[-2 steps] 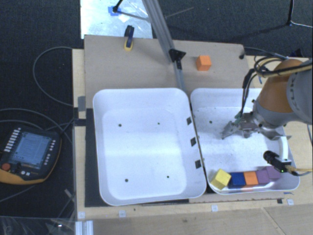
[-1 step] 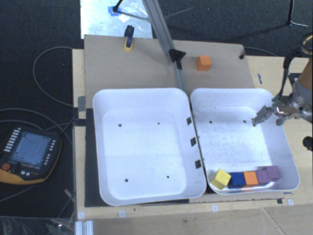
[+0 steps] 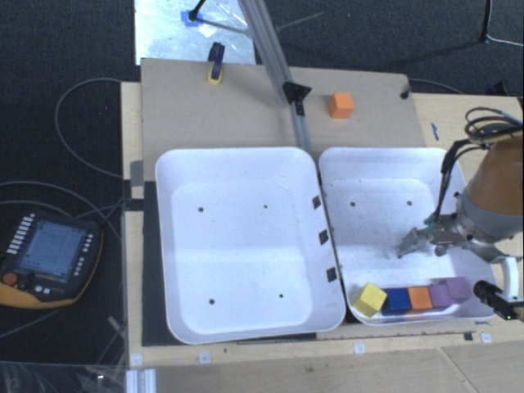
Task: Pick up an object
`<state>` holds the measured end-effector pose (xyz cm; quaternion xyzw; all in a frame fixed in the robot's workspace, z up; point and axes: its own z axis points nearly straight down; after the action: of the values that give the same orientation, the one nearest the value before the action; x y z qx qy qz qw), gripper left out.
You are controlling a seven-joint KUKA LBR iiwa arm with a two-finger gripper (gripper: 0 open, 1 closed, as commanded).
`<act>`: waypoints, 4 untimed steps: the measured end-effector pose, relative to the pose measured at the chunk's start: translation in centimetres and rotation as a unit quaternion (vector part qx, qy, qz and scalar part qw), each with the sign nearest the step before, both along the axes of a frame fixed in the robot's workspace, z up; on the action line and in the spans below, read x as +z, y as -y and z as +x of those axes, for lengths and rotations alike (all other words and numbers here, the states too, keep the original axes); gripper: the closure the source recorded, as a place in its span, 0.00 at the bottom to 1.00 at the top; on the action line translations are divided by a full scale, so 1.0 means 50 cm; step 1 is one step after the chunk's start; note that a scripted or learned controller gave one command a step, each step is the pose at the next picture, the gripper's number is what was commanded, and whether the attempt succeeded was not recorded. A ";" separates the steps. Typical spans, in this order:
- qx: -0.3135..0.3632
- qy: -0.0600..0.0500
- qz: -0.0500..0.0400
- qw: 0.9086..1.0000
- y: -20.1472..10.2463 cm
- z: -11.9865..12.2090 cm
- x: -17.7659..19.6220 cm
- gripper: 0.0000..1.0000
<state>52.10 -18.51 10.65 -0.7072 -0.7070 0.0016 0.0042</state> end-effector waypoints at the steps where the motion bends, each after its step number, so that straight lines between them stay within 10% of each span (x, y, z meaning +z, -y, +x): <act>1: 0.007 0.006 0.000 1.000 -0.155 0.089 -0.034 0.00; 3: -0.002 0.007 -0.004 1.000 -0.035 0.048 0.272 0.00; 4: 0.003 0.009 -0.004 1.000 0.017 0.139 0.371 0.00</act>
<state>59.03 -19.39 29.19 -0.7053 -0.7089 -0.0020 -0.0056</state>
